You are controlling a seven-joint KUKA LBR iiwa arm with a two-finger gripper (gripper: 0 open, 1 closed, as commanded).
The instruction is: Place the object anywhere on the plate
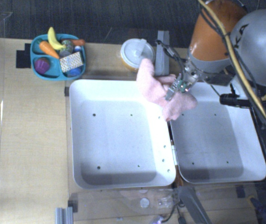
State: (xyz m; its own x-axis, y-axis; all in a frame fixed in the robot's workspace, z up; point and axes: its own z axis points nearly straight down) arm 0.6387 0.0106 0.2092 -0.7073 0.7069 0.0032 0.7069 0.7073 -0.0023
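1. So the pink cloth (163,93) is hanging off the gripper (178,87) right now, draped over the seam between the two bins, up around 1 o'clock from the middle of the shot. The jaws look clenched on a bunch of the fabric near its top.
2. Handling-wise I'd guess it's light, soft and floppy, no risk of breaking, but it'll sag and swing. Pinching a bunched fold like that seems the right spot.
3. Count: one cloth, two white bins (left bin (119,171), right bin (226,169)), one round white-and-yellow plate (134,52) on the worktop at 12 o'clock, and one blue tray of toy food (57,56) at 10 o'clock.
4. The cloth's upper edge sits just beside the plate, not on it yet.
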